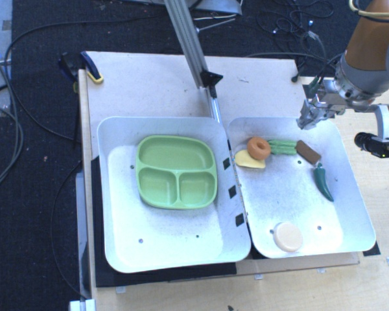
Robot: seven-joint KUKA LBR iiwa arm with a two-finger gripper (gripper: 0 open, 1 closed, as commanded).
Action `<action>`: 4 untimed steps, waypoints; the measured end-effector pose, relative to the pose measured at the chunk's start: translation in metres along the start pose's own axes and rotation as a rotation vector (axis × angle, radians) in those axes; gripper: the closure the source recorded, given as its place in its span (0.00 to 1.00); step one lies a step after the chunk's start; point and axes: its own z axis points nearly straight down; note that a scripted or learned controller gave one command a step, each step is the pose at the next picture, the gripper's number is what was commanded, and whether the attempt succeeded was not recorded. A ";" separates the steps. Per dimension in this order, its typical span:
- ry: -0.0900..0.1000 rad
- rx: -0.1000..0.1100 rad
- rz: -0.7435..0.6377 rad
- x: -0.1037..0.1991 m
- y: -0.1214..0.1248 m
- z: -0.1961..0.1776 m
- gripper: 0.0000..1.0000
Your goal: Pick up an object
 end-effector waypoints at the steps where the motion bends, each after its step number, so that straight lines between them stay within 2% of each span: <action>1: 0.001 0.001 0.000 0.000 0.001 -0.018 1.00; 2: 0.002 0.004 -0.005 0.050 0.003 -0.014 1.00; 3: 0.003 0.005 -0.005 0.101 -0.008 -0.019 1.00; 4: 0.002 0.006 -0.003 0.152 -0.020 -0.001 1.00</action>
